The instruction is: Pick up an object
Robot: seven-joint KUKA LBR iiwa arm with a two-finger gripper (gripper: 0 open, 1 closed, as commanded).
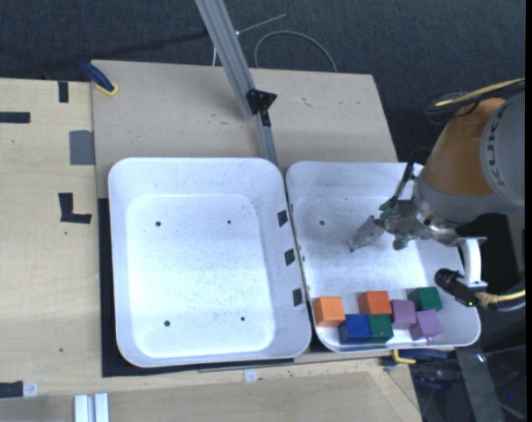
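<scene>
Several small blocks lie along the near edge of the right bin (336, 192): an orange block (330, 309), a red-orange block (375, 302), a blue block (357, 327), a green block (381, 326), two purple blocks (404, 311) and a dark green block (426, 299). My gripper (382, 238) hangs over the middle of the right bin, above and behind the blocks. Its fingers (364, 236) are spread apart and open, with nothing between them.
The left bin (116, 236) sits beside the right one, their rims meeting in the middle. A slanted metal pole (235, 51) crosses the back of the bench. The arm's orange band (459, 156) is at the right.
</scene>
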